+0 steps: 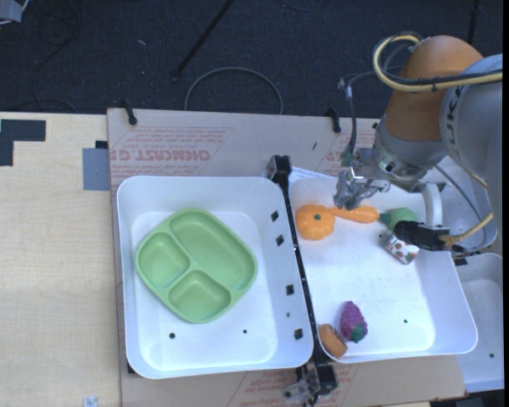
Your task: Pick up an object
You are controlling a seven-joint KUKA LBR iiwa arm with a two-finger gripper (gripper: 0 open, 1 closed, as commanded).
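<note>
Left shallow white bin [144,329]: one light-green plastic divided plate [196,264], three compartments. Right shallow white bin [424,312]: small orange toy pumpkin [315,222] beside an orange toy carrot [359,215]; purple grape cluster [352,320] touching an orange piece [331,339] at the near-left corner. Two-finger gripper [349,195] — low, just over the carrot.

camera view: fixed overhead | slanted down on both bins [204,185] | arm [441,100] enters from right
</note>
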